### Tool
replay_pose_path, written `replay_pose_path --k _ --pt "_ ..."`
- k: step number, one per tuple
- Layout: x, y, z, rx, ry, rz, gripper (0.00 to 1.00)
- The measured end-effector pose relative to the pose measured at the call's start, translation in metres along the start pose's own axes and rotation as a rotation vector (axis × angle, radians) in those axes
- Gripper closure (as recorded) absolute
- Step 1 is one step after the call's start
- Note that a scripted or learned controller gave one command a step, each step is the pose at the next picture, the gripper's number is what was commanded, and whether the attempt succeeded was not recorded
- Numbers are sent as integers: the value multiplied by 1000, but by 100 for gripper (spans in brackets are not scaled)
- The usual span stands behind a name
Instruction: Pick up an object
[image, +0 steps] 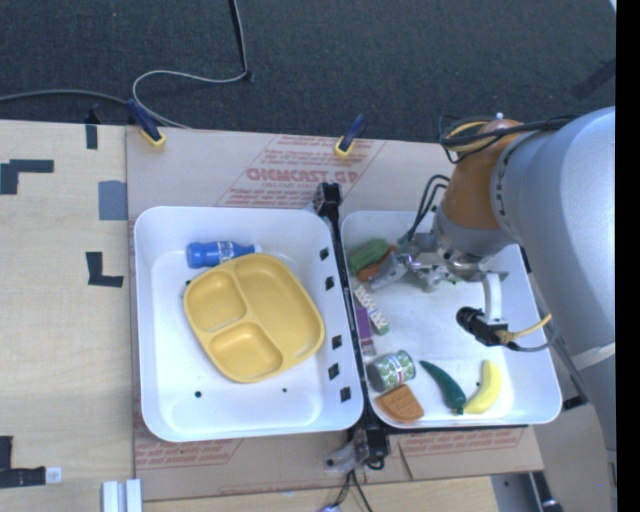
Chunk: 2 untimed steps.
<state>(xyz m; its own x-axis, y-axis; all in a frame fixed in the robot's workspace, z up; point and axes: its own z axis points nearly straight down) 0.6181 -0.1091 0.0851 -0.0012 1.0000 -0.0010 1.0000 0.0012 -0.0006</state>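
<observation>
Pick not done: nothing seen held. Gripper (400, 262) sits low in the right bin (520, 400), beside the green/orange toy (368, 258); grip state unclear, cannot tell. Grasp and lift remain. Can (390, 369), banana (483, 387) untouched.

Two white bins (160, 300) are seen on brown cardboard printed with red lettering (290, 175). In the left bin, a yellow divided plate (253, 316) and a blue bottle with a white end (218, 253) are shown. In the right bin, a yellow banana (484, 388), a dark green pepper (444, 385), a silver can with a green label (391, 370), an orange-brown wedge (401, 404) and a green and orange item (368, 257) are seen. The arm (560, 200) is coloured grey, with an orange band (470, 190).
</observation>
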Motion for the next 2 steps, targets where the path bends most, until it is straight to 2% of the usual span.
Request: replay_pose_path --k 1,2 --pt "0 0 -10 -2 -2 -1 100" --pt "23 -51 -112 -2 1 -1 100"
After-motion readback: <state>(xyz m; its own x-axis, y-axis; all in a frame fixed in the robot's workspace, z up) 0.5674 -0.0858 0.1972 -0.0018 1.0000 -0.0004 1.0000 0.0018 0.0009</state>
